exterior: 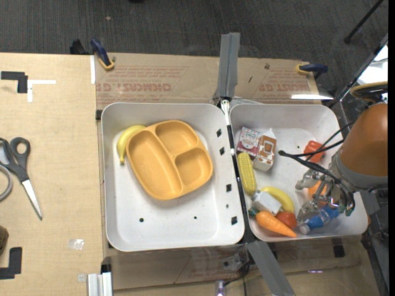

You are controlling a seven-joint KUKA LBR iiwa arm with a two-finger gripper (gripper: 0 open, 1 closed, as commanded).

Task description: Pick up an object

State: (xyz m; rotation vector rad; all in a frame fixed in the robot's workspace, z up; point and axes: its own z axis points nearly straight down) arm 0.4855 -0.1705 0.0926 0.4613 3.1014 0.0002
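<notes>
Reaching down into the lower right corner of the right bin (290, 110), the gripper (318, 196) of the grey-and-orange arm (367, 143) hangs over a knot of small items — whether its fingers are spread, narrowed or closed on anything cannot be told, since the metal parts blend into the clutter beneath. Just under it lie a blue-capped bottle (318, 219) and an orange piece, with a red item (285, 218), a carrot (273, 224) and a banana (278, 197) close to its left. Farther up the bin sit a corn cob (247, 171), a small carton (266, 152), a pink-and-white packet (249, 139) and a red-orange toy (313, 148) near the right wall. Any of these would serve as the object to pick up, but the crowding looks like the main hazard: closing here could pinch two items at once, or nudge the bottle against the bin wall so it slips free as the arm lifts. The left bin (123, 214) holds a yellow divided tray (170, 159) with a second banana (126, 140) tucked against its upper left edge. Both bins rest on cardboard (154, 82) clamped to a pale wooden counter (49, 140), where scissors (21, 171) lie at the left; dark carpet (185, 11) stretches beyond.
</notes>
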